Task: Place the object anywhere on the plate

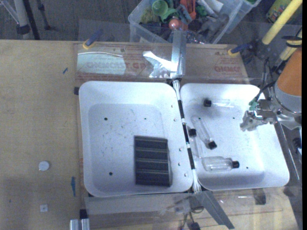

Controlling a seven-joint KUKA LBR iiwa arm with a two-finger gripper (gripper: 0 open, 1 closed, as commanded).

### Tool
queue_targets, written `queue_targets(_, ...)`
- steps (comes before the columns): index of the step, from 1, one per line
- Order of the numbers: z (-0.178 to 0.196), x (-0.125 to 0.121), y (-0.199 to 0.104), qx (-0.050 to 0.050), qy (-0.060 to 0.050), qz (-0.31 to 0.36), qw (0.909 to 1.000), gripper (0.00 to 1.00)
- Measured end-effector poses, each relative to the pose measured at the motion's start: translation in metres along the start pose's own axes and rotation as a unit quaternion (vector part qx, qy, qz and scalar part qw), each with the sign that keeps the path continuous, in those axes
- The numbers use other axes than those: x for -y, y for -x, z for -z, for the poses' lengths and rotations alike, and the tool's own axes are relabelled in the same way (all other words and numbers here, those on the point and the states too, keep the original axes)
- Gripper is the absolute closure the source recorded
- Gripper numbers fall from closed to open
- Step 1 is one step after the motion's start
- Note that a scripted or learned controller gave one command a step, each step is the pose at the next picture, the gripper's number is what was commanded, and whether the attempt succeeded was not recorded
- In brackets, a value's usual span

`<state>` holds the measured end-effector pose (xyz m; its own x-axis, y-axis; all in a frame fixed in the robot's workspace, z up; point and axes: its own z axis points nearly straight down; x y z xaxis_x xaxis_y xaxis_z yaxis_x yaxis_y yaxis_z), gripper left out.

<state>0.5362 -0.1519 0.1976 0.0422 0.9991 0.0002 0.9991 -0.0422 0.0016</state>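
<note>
A dark ribbed rectangular plate (pixel 152 160) lies flat in the front part of the left bin (pixel 96 128). In the right bin (pixel 268 169) lie three clear vials with black caps: one at the back (pixel 218 102), one in the middle lying at a slant (pixel 203 132), and one near the front (pixel 218 164). My gripper (pixel 249 119) hangs over the right side of the right bin, to the right of the vials and apart from them. I see nothing held in it.
The arm's orange band (pixel 293 75) is at the right edge. A clear tub of colourful toys (pixel 192 8) stands behind the bins. A cardboard sheet (pixel 120 63) with a metal bracket (pixel 178 54) lies at the back.
</note>
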Motion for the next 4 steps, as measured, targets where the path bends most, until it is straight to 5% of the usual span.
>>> queue_targets(1,-0.014,0.024,-0.072,-0.001,-0.003,-0.062,0.9981,1.00)
queue_targets(2,-0.052,-0.030,0.005,0.001,-0.001,-0.271,0.9627,1.00)
queue_targets(3,-0.014,0.019,-0.062,0.000,-0.004,-0.312,0.9501,1.00)
queue_targets(4,-0.014,0.063,-0.132,0.001,-0.004,-0.446,0.8948,1.00)
